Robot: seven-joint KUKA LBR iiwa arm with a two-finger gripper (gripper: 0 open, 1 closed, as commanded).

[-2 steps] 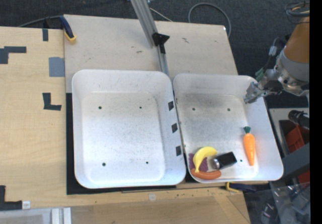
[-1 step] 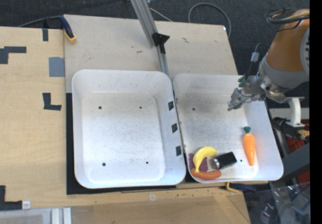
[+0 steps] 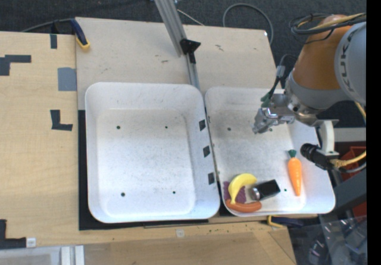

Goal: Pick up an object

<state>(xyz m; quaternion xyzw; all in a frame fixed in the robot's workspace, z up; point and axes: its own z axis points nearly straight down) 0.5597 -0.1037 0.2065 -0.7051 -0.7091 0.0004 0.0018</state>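
Note:
My gripper (image 3: 262, 125) hangs over the upper middle of the right bin (image 3: 238, 109), pointing down and to the left, with nothing visible between its fingers. In that bin's near corner lie a yellow banana (image 3: 240, 183), a red sausage-like piece (image 3: 243, 205) and a small black block (image 3: 267, 189), crowded together. An orange carrot (image 3: 294, 175) with a green top lies near the bin's right edge. All of these sit well below the gripper.
The left bin (image 3: 95, 139) stands beside the right one. A slanted metal rail (image 3: 169, 11) runs down from the top to the gap between the bins. Cables loop behind the right bin.

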